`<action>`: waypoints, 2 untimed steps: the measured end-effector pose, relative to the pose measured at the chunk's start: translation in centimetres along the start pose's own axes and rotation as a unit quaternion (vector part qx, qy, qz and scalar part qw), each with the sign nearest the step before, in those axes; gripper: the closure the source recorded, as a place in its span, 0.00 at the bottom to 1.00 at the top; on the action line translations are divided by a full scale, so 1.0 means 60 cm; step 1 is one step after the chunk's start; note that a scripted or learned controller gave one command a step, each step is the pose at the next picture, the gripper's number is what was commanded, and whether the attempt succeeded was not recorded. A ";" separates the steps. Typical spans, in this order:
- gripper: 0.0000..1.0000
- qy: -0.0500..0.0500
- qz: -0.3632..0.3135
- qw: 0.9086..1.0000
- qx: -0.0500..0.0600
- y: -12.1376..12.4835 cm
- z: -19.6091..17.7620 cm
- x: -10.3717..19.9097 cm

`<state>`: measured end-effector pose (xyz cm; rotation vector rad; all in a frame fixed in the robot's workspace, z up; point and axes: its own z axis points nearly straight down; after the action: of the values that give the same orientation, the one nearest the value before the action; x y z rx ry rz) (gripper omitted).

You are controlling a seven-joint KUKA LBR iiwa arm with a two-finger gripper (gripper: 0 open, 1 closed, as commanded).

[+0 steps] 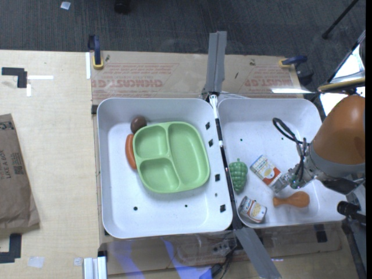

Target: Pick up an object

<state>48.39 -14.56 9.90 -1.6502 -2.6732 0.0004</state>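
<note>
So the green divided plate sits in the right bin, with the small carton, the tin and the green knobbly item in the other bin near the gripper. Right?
Not quite. The camera view shows the green divided plate in the left bin, not the right one. The rest holds: the small carton, the tin and the green knobbly item lie in the other bin, near the gripper.

In the right bin I see a small white and orange carton (264, 170) lying flat, with a tan wooden drumstick-shaped toy (292, 200) just below it, on its side. A green knobbly toy (237, 175) sits by the divider, and a silver crumpled packet (253, 210) lies near the front wall.
</note>
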 end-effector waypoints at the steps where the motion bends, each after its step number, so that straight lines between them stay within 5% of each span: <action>1: 0.00 0.000 0.000 1.000 0.000 0.000 0.000 0.000; 2: 0.00 -0.001 -0.054 0.999 -0.001 0.110 0.011 0.002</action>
<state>54.24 -11.53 9.25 -1.5050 -2.7616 0.0001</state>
